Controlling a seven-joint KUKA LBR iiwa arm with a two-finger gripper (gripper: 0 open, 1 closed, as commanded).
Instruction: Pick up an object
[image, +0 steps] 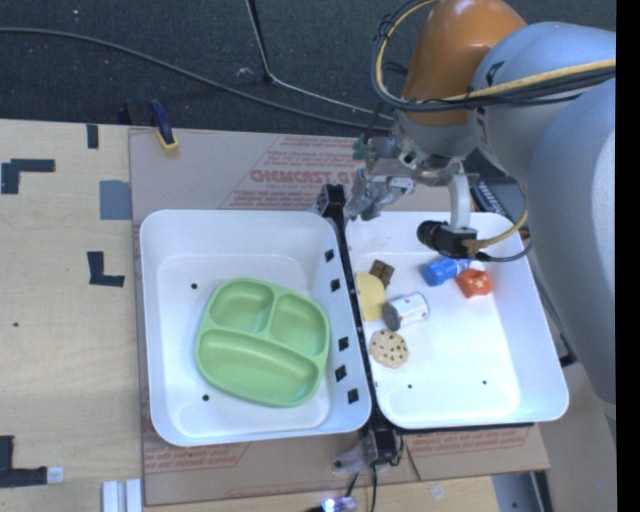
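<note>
My gripper (362, 200) hangs over the far left corner of the right bin (500, 390), close to the divider between the bins. Nothing shows in its grasp. In front of it lie a small brown block (381, 270), a yellow piece (370, 296), a white and grey cylinder (406, 310) and a round cookie (388, 348). A blue object (440, 270) and a red block (474, 284) rest further right, beneath the wrist. The left bin (160, 300) carries a green divided plate (265, 340).
The arm's grey body and orange band fill the upper right, above the right bin's far edge. A black fitting with a yellow cable (445, 237) hangs from the wrist over the bin. Cardboard (280, 170) lies under both bins. A blue and yellow clamp (163, 127) sits at the far left.
</note>
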